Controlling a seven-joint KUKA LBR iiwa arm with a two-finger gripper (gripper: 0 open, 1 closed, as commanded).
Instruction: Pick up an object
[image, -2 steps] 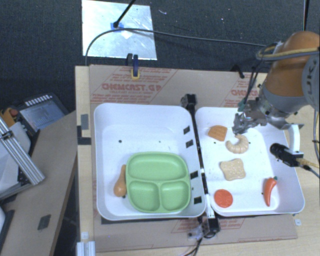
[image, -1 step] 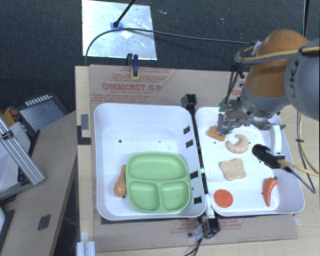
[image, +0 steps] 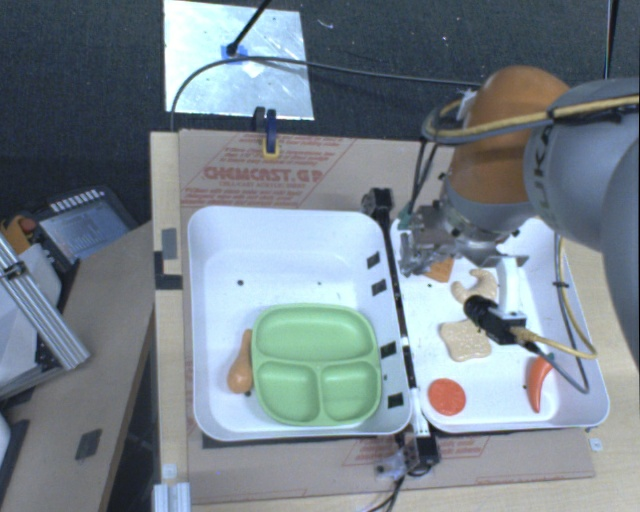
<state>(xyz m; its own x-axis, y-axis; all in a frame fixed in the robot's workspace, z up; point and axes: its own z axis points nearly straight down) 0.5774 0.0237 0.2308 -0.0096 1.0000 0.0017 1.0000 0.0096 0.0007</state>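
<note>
I count two white bins on the surface (image: 120, 330). The left bin (image: 290, 235) holds one green tray (image: 316, 362) and one tan piece (image: 241, 365). The right bin (image: 580, 400) holds five small items, including one red disc (image: 447, 396). The claw (image: 425, 255) hangs over the right bin's upper-left corner.

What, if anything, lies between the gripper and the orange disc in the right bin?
From the gripper at the bin's far left corner, the path toward the orange disc near the front runs along the bin's left side. The tan star-shaped piece lies just right of that line; nothing visible sits squarely on it.
</note>
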